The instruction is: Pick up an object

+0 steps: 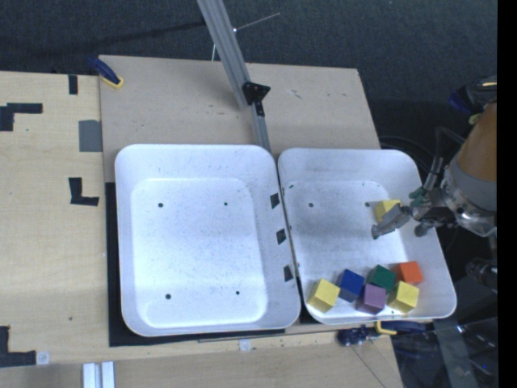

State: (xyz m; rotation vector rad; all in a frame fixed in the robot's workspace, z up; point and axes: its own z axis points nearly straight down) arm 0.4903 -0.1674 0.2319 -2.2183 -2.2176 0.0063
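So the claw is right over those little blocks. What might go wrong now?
The gripper is beside a lone yellow block near the right bin's far wall, so it may nudge the block away rather than catch it. The other blocks are packed in one corner, where the fingers may find no gap or jostle several.

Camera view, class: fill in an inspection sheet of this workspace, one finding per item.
Surface: wooden bench bearing a left bin and a right bin.
Job's things: in the right bin, a yellow block beside the end effector; yellow, blue, purple, green, orange and yellow blocks clustered near the front edge.
Clutter: nothing seen.
Grippers: end effector low over the right bin.
Cables: thin wire by the metal pole.
Surroundings: dark carpet.
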